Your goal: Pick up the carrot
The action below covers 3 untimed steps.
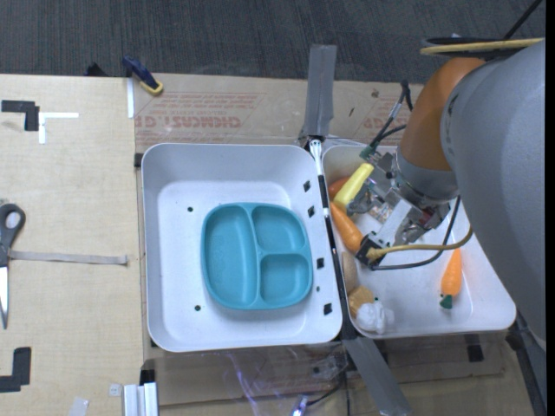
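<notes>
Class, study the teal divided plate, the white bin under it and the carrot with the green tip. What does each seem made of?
Teal plate: likely moulded plastic; uniform colour, smooth soft sheen. White bin: probably plastic too; glossy, with rounded corners. Carrot with the green tip: seemingly a plastic or rubber toy, evenly orange; the look leaves it open.

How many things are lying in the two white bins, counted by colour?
Teal: 1, the divided plate in the left bin.
Orange: 2, the left carrot and the right carrot, both in the right bin.
Yellow: 1, the yellow piece near the left carrot.
Pale: 1, the white and tan clump, too blurred to split.
Total: 5.
</notes>
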### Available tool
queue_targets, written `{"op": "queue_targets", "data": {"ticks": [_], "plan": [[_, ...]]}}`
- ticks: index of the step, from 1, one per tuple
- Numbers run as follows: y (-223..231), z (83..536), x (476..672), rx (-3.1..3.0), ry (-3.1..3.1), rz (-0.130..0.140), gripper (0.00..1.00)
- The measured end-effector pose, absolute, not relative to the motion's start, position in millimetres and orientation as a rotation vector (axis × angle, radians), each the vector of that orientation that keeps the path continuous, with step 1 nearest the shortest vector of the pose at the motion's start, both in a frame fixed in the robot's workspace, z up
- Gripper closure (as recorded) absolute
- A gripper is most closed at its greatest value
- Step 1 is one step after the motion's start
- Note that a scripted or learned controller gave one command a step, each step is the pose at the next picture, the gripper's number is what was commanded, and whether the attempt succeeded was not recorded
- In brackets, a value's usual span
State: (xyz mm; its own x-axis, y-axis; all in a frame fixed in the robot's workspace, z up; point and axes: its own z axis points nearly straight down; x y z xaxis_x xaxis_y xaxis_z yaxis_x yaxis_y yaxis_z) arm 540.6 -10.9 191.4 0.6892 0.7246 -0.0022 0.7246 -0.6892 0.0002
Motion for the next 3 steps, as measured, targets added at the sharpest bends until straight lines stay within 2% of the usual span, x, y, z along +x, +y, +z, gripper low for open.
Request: {"op": "queue_targets", "data": {"ticks": [1, 3], "plan": [[5.4, 190.9, 506.2, 2.901, 1.208, -0.007, 0.00], [5.6, 190.8, 506.2, 2.901, 1.208, -0.007, 0.00]]}}
